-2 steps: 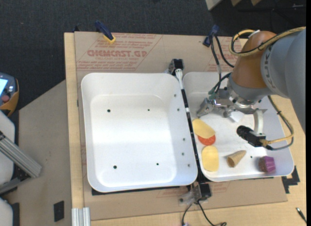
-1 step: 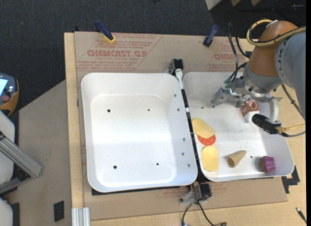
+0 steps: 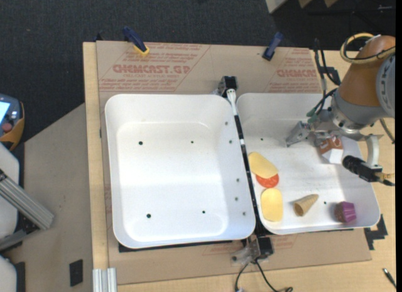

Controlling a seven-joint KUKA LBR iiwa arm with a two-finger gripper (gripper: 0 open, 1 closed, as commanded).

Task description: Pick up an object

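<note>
Objects lie loose in the right bin (image 3: 314,105), down-left of the jaws. Whether the jaws are clenched or released, I cannot tell.

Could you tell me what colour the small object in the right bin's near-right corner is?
Purple, in the camera view.

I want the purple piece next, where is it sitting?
The purple piece lies in the right bin's near right corner, just right of the tan cone.

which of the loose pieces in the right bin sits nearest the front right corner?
The purple piece. It lies in the right bin's front right corner; the tan cone and the yellow pieces lie further left, toward the divider.
</note>
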